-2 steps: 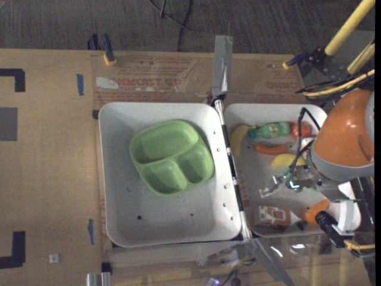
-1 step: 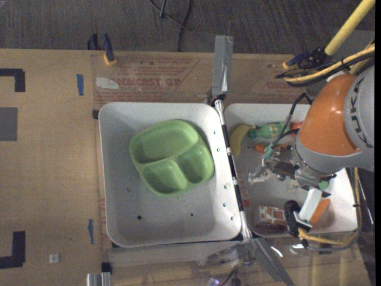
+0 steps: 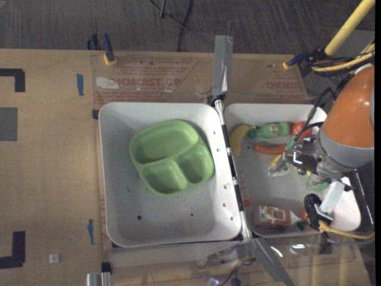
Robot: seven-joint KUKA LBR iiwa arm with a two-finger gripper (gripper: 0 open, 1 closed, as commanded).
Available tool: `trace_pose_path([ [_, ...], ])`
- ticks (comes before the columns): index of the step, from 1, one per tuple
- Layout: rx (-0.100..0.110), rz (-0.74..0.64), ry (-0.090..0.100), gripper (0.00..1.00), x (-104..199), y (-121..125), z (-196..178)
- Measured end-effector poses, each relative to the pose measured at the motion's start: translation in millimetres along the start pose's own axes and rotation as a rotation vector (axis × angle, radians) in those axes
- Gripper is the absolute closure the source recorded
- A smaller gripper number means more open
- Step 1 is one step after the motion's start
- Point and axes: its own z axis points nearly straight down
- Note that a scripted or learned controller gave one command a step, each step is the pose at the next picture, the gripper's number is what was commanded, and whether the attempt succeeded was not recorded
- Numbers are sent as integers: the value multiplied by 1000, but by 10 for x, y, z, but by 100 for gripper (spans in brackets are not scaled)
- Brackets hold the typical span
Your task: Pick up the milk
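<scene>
Gripper [image 3: 290,159] sits low over the middle of the right bin [image 3: 250,207], at the end of the grey arm [image 3: 351,115] with its orange band, which enters from the right; we cannot tell what state it is in, since the wrist hardware covers it from above. We note the milk [image 3: 275,216], a small carton with white and orange-brown print, lying flat on the near floor of that same bin, close to the front wall and well apart from the gripper. Toward the bin's far side we log a yellow banana [image 3: 238,137] beside the dividing wall, a bottle [image 3: 271,129] with a green cap end and yellow-orange body lying on its side, and a red-orange item [image 3: 269,149] just below it, partly hidden by the tool. We see the left bin [image 3: 119,219] holding a green divided plate [image 3: 171,157] with three compartments, set right of centre and tilted against the floor. Both bins rest on a cardboard-covered bench [image 3: 47,159] marked with black tape.
</scene>
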Motion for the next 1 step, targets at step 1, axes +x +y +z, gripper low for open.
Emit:
trace_pose_path([
  [1, 0, 0, 0, 0, 2, -1, 0],
])
